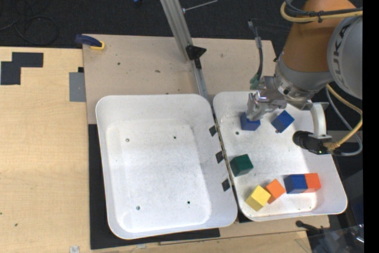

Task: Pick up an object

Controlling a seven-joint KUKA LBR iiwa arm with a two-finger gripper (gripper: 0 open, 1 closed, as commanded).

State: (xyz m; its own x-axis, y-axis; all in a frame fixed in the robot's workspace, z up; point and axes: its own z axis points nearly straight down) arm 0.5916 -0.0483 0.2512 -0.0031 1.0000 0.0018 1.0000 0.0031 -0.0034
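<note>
My gripper (256,109) reaches down into the right bin (331,201) at its far end. Directly beneath its fingertips lies a dark blue block (250,123), which the fingers touch or straddle. A second blue block (283,121) lies just to the right, tilted. A dark green block (241,164) sits near the bin's left wall. Along the near side lie a yellow block (258,197), an orange block (275,189), a blue block (295,183) and another orange block (312,181).
The left bin (115,109) adjoins the right one, with black clips (218,156) on the shared wall. A slanted aluminium rail (174,15) rises behind the bins. A black cable fitting (308,141) hangs by the arm, over the right bin's right side.
</note>
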